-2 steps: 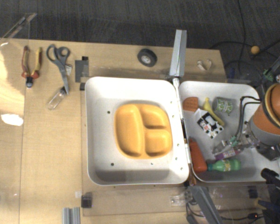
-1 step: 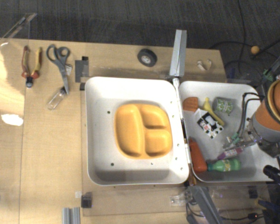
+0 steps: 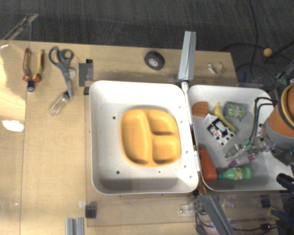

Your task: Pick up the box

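Two shallow white bins were recorded side by side on a wooden bench (image 3: 44,146). The left bin (image 3: 105,175) was occupied by a yellow divided tray (image 3: 149,136), laid near its centre. In the right bin (image 3: 264,182) were noted: the box (image 3: 219,129), small, white with black markings, lying flat in the left half; a yellow item (image 3: 220,114) just beside and above it; an orange-brown item (image 3: 200,108) at the upper left corner; a green packet (image 3: 234,111) toward the top; a red item (image 3: 208,164) along the left wall; a green bottle (image 3: 236,173) near the lower wall. The gripper (image 3: 246,148) was seen low in the bin, right of the box and apart from it; whether it was released or clenched could not be told. On the bench beyond the bins were listed scissors (image 3: 63,65), pliers (image 3: 32,67) and a tape roll (image 3: 154,60)
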